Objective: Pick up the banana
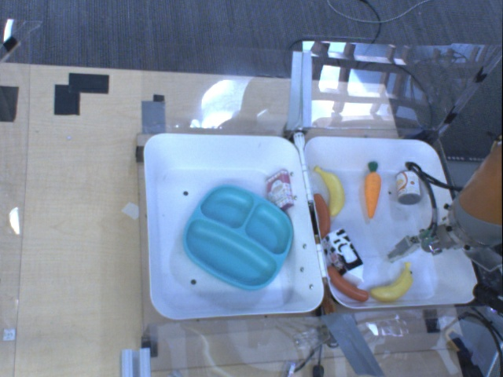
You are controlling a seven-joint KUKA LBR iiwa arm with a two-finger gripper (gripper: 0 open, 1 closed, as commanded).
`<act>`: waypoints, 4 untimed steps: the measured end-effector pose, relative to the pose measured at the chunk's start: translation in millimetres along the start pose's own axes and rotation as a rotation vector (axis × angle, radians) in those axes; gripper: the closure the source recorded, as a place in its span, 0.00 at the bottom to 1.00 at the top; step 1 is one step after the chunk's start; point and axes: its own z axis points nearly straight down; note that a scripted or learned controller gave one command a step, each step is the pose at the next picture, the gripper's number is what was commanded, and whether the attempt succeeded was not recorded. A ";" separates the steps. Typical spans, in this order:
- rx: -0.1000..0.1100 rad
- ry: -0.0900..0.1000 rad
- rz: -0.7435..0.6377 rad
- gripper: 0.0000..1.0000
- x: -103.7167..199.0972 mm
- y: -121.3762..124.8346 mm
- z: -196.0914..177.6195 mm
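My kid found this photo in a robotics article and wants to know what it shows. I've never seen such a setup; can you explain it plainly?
The picture comes from one camera fixed above a bench, looking down at a slant. Two shallow white trays sit side by side: the left bin and the right bin.

From the right edge a grey robot arm with an orange band reaches in. At its tip is the claw, hanging over the right bin. Nothing is seen between its fingers.

In the left bin lie a blue divided plate and a small red-and-white packet. The right bin has two bananas: one near the front, close to the claw, and one at the back left. There are also a toy carrot, a small can, two sausages and a black-and-white card.
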 end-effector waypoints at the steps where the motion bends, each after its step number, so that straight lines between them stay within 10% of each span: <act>1: 0.005 0.002 0.585 0.00 19.3 3.0 0.9; 2: -0.003 0.002 0.575 1.00 19.9 7.1 -11.0; 3: -0.003 0.002 0.575 0.00 20.0 7.1 -10.9; 4: 0.005 0.002 0.351 0.00 9.6 36.1 1.2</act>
